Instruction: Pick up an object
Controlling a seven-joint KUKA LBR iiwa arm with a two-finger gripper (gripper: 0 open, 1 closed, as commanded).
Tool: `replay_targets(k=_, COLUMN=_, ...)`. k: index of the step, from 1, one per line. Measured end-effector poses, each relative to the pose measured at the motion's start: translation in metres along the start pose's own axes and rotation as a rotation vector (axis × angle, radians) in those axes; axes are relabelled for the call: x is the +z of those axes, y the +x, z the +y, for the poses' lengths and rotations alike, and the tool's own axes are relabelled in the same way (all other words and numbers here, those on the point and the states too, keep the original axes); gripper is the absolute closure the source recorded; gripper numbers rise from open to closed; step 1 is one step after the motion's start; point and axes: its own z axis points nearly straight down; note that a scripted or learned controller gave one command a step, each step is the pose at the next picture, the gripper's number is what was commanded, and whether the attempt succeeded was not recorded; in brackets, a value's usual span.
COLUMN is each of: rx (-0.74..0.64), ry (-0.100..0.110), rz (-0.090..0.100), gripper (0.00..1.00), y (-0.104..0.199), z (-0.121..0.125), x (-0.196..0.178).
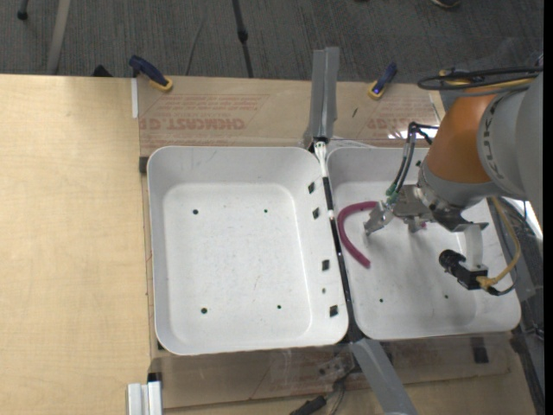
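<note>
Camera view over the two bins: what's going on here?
A grey and orange arm reaches into the right bin, its gripper low beside the upper end of a curved magenta strip lying near the divider. Whether it has hold of the strip isn't clear. The left bin sits alongside.

Light is bright and even, falling from above, with no hard highlights. The two white bins (pixel 238 249) look nearly washed out, their walls showing only soft grey shading. The arm (pixel 484 145) throws a faint, diffuse shadow on the right bin's floor toward 6 o'clock. The wooden surface (pixel 69 232) at 9 o'clock is evenly lit and pale. The carpet at 12 o'clock is darker. Focus is moderate throughout; fine detail is soft, with slight grain. Straight edges bow little.
</note>
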Motion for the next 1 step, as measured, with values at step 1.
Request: replay_targets(k=1, rx=-0.147, ry=-0.005, rz=-0.001, gripper=0.00, y=-0.0413, z=0.0626, x=-0.0025)
